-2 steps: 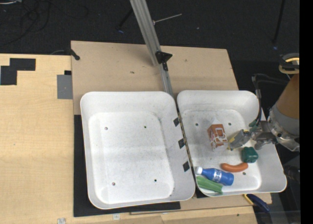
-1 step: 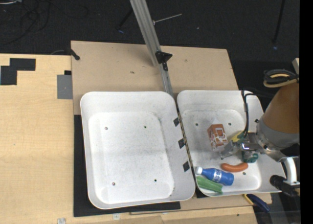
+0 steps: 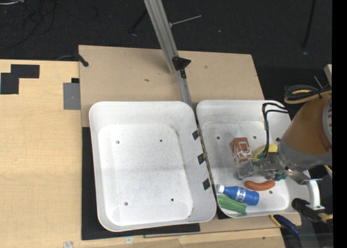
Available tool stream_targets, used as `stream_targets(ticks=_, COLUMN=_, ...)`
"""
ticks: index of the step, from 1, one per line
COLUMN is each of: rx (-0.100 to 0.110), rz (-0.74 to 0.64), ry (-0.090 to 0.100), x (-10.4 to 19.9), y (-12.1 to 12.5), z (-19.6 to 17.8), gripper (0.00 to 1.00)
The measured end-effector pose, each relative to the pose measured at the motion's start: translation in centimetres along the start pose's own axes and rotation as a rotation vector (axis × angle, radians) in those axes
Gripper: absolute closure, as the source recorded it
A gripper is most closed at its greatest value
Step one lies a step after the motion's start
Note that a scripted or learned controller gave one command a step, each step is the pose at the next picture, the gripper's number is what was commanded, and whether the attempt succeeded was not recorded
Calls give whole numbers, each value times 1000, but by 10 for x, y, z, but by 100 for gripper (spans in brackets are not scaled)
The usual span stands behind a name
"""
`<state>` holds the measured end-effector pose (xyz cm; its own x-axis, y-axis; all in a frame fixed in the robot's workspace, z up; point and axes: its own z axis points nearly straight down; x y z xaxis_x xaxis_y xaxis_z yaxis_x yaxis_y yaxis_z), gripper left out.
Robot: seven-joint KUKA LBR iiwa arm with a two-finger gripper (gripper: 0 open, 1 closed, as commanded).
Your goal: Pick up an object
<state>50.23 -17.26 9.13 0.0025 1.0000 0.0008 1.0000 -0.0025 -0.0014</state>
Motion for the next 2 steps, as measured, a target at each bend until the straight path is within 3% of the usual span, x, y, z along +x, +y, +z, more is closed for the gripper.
stream_targets(ticks=1, rx=1, rz=5, ry=2, x=-1, y=0, z=-11, gripper=100)
stream_targets(ticks=2, rx=-2, rz=-4, ry=0, x=6, y=0, z=-55, gripper=100)
